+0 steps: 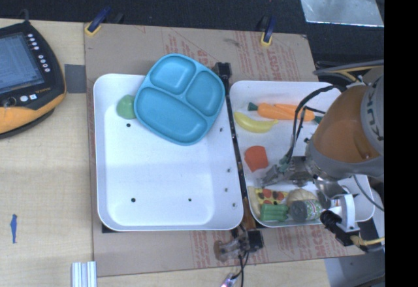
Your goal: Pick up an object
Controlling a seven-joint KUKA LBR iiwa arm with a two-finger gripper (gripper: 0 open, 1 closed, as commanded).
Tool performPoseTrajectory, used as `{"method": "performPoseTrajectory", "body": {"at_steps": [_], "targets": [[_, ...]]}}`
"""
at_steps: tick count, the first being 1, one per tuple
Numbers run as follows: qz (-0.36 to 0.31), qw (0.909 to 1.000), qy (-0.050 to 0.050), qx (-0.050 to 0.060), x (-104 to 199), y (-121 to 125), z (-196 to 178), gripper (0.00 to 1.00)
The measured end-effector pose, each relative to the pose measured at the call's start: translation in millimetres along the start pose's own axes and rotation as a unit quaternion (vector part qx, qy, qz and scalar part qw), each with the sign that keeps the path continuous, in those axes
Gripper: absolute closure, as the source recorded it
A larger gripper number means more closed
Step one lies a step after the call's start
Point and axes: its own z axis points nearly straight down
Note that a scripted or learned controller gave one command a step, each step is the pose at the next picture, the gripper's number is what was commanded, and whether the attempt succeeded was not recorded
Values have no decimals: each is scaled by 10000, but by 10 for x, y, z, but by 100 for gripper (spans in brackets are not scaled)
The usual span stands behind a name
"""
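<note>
Pincer [302,195] low, by grey can [304,210]

Both white bins [108,168] look like smooth, faintly glossy plastic, and the blue divided plate [179,99] has the same moulded plastic sheen, as do the toy carrot [284,111] and banana [255,123]. The bins rest on matt brown cardboard [196,44], which lies on a pale wood-grain bench top [39,201]. The arm's orange band [339,129] looks satin-smooth, and the wrist hardware [294,171] above the jaws is dull metal.
</note>
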Motion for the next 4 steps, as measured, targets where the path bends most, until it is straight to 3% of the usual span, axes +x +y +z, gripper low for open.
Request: {"method": "performPoseTrajectory", "body": {"at_steps": [2,4], "targets": [[-1,10000,9,12,103,-39,1,0],[7,10000,1,4,89,106,-1,0]]}}
